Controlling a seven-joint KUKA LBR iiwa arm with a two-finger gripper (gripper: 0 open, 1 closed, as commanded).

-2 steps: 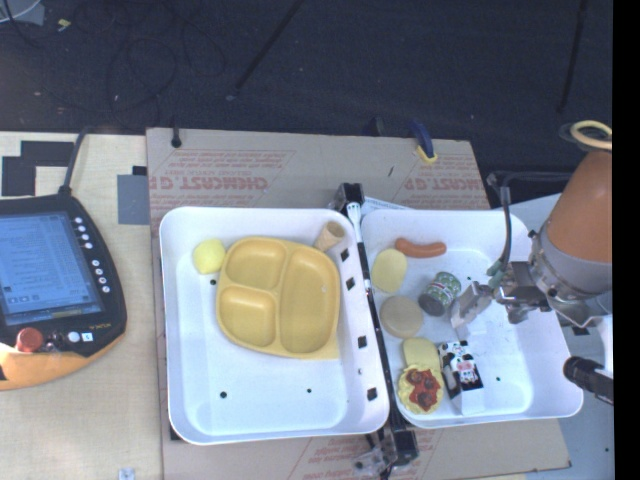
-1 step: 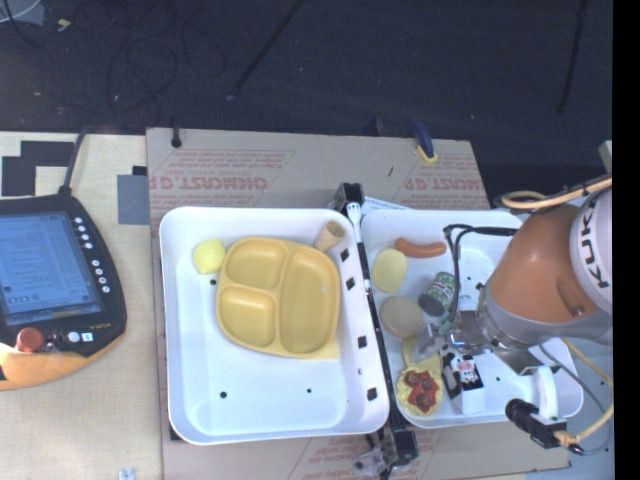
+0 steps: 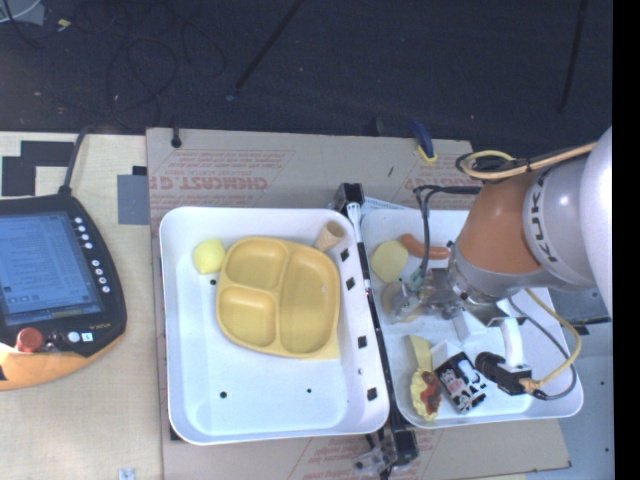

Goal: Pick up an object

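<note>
My gripper point(image 3: 412, 296), whose spread I cannot tell, hangs low in the right bin point(image 3: 572, 396) just beside the pale yellow ball point(image 3: 389, 259), which lies unlifted on the floor, so I judge both grasp and lift remain.

my one camera sits fixed above the bench, looking down at a slant. both white bins, the left bin point(image 3: 190, 388) and the right bin point(image 3: 560, 403), fit mid-frame at moderate range, the arm point(image 3: 545, 233) entering from the right.
</note>
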